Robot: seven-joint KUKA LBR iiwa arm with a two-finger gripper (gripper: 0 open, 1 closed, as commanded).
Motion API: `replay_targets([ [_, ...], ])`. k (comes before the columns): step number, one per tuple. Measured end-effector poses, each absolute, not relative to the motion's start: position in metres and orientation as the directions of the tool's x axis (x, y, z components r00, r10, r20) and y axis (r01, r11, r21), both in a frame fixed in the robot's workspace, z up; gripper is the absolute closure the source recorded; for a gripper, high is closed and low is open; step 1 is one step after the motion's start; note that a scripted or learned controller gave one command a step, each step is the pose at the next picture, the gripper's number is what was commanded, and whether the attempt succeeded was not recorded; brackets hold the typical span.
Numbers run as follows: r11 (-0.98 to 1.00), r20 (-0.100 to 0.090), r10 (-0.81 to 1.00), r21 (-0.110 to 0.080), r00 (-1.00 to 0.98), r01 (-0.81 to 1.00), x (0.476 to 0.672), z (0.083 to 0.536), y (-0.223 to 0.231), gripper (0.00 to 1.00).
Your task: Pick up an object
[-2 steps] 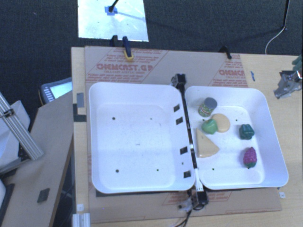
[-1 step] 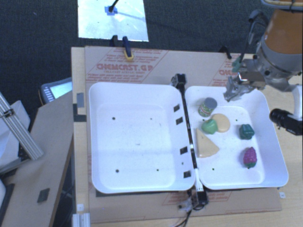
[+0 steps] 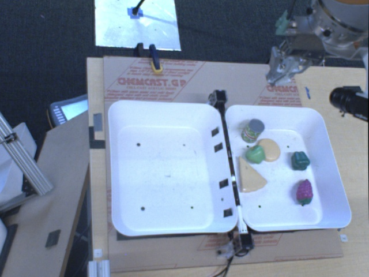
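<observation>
The right bin holds several small objects: a small can with a grey lid, a green rounded piece, a tan round piece, a pale yellow wedge, a dark green pepper-like piece and a magenta berry-like piece. My gripper hangs high above the bench beyond the right bin's far rim, near the top right of the camera view. Nothing is between its fingers. It is well clear of all the objects.
The left bin stands beside the right one, joined by a black-clipped divider. Both rest on a cardboard sheet. A shiny metal plate lies beyond the bench at the back.
</observation>
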State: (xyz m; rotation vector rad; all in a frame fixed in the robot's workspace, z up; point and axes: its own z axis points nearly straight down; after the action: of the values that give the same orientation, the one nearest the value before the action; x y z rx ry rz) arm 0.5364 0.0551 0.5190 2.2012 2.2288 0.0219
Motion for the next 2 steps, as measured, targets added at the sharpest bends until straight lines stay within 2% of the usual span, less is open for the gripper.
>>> replay_targets([
  [1, 0.011, 0.003, 1.0, 0.006, -0.011, 1.0, 0.5494, 0.5364, 0.1313, 1.0],
  [2, 0.004, 0.001, 1.0, 0.002, -0.004, 1.0, 0.5492, 0.5351, 0.1268, 0.0],
])
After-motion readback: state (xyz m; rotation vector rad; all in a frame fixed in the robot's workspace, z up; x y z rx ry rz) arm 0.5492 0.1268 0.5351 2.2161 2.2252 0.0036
